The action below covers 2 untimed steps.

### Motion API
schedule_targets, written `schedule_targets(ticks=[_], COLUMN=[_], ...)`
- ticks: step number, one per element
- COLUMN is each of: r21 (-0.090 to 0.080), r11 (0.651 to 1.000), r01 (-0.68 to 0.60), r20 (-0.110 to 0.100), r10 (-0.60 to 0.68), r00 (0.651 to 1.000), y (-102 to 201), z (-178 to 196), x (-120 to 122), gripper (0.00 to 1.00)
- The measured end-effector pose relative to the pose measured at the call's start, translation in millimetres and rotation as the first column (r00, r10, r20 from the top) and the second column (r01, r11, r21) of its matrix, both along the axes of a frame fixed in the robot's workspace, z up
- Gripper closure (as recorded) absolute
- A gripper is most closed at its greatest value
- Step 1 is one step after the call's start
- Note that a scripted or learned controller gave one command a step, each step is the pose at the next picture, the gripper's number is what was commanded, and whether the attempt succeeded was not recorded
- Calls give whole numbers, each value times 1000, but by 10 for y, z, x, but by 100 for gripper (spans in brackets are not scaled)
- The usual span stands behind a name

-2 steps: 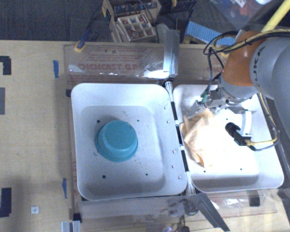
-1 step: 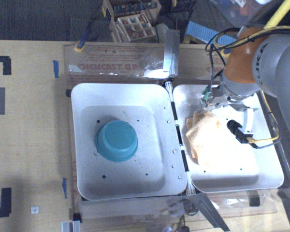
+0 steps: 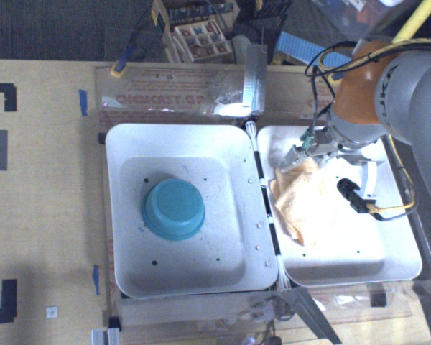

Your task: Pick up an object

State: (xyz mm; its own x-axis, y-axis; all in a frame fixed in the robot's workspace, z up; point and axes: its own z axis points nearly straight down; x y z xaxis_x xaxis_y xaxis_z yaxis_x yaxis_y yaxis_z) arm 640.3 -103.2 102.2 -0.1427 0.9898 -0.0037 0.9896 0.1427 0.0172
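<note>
- Here's the worktop (image 3: 43, 214), pale wood, with two shallow white bins side by side in the middle of it.
- In the left bin (image 3: 122, 149) sits a teal bowl (image 3: 174, 208), upside down by the look of it, resting left of centre on the bin floor, clear of all four walls.
- Over to the right bin (image 3: 399, 264), where a crumpled tan cloth (image 3: 302, 200) lies against the left wall, spreading from the far-left part toward the middle of the floor.
- The arm (image 3: 402, 92) comes in from the right, big grey body with the orange band (image 3: 359, 95) just above the wrist, leaning over the far side of the right bin.
- The pincer (image 3: 307, 148) is down at the far-left corner of that bin, right at the far edge of the cloth, apparently touching its top fold.
- Whether that pincer is released or clenched, I can't tell; the glare on the white bin and the wrist hardware blur the tip.
- A black cable connector (image 3: 352, 192) hangs off the wrist over the bin floor, just right of the cloth.
- Beyond the bins, a clear plastic sheet (image 3: 172, 99) lies flat across the far worktop, and boxes and clutter (image 3: 197, 27) sit on the dark floor behind.
- Blue tape marks (image 3: 82, 101) dot the worktop left of the bins.
</note>
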Motion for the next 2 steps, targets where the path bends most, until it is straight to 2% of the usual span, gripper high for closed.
schedule_targets(ticks=[1,2], r21=[-2,-3], r11=[1000,913], r01=[1,-407], r20=[5,-12], r10=[-1,407], r00=[1000,913], y=[-13,462], z=[108,841], x=[9,243], gripper=[100,100])
